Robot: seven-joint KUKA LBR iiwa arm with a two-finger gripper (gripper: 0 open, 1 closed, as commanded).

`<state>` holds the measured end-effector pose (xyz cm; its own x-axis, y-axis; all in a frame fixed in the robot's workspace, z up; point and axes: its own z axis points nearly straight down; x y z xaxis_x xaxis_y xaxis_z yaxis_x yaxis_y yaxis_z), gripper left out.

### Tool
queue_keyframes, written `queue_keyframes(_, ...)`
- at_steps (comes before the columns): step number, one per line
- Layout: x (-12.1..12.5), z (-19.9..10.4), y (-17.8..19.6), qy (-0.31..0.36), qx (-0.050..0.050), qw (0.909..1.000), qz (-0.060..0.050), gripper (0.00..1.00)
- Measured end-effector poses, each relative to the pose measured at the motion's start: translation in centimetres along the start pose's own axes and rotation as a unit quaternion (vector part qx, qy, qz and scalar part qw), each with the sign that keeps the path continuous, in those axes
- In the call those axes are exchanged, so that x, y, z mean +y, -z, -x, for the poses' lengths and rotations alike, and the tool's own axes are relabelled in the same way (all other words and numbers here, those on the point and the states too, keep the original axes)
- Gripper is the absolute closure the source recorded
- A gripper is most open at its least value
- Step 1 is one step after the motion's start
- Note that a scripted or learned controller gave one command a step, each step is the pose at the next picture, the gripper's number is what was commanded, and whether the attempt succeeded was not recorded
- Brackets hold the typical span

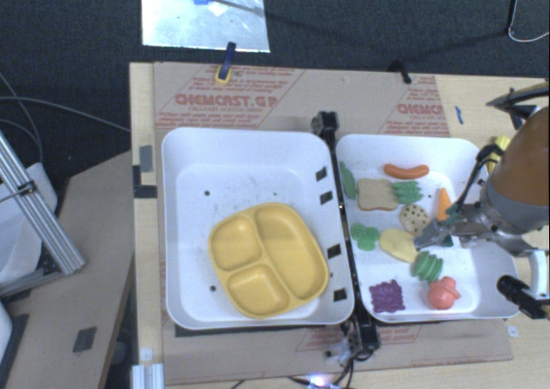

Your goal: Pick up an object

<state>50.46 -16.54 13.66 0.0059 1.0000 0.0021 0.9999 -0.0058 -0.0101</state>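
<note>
The right bin holds several toy foods. Among them are an orange-red sausage, a bread slice, a speckled cookie, a carrot, a yellow piece, a green ridged piece, a red fruit and purple grapes. My gripper reaches in from the right and sits low in this bin. Its tip lies between the cookie, the yellow piece and the green ridged piece. I see nothing lifted off the bin floor.
The left bin holds a yellow divided plate. A black clip strip runs along the wall between the bins. More green toys lie near that wall. The arm's body overhangs the right bin's right edge.
</note>
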Motion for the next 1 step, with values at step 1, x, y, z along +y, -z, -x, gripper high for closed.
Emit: queue_keyframes(1, -1.93, 2.28, -5.54, 0.002, -0.001, 1.0000, 0.003, 0.00)
